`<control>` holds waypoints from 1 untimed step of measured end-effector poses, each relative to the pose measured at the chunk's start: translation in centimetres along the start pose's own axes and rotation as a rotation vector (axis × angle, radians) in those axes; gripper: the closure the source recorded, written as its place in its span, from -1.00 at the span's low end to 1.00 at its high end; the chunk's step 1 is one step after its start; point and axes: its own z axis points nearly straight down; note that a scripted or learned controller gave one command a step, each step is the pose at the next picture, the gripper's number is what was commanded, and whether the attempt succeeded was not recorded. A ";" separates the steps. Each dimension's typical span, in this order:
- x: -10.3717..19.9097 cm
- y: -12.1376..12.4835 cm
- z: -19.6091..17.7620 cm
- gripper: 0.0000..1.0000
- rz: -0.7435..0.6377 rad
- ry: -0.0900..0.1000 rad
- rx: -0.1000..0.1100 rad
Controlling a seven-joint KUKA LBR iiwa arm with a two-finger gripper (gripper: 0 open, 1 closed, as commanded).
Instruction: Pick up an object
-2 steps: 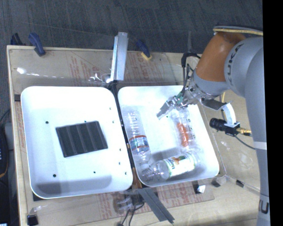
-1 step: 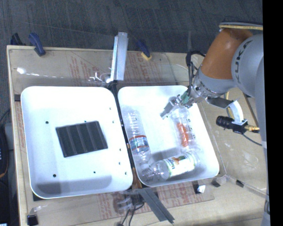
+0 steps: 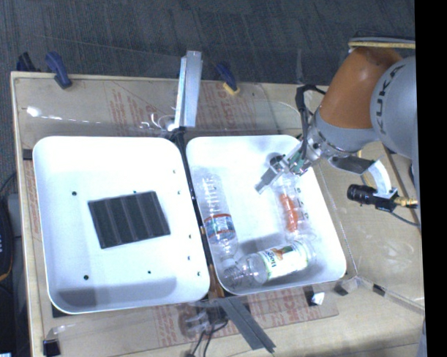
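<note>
My gripper (image 3: 277, 172) hangs over the upper right part of the right bin (image 3: 237, 148). Just below it, a clear bottle with an orange label (image 3: 290, 210) runs along the bin's right wall, its top end right at the gripper. Whether the gripper has hold of that bottle I cannot tell. A clear bottle with a blue label (image 3: 218, 224) lies along the bin's left wall. Another clear bottle, with a green and white label (image 3: 274, 262), lies across the front of the bin.
The left bin (image 3: 62, 165) holds a flat black ridged block (image 3: 129, 218) near its middle. A grey metal bar (image 3: 188, 87) stands up behind the divide between the bins. Blue clamps (image 3: 57, 69) grip the board's far edge.
</note>
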 end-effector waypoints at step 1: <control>0.1 -0.2 6.1 -1.00 -0.008 -0.002 -0.001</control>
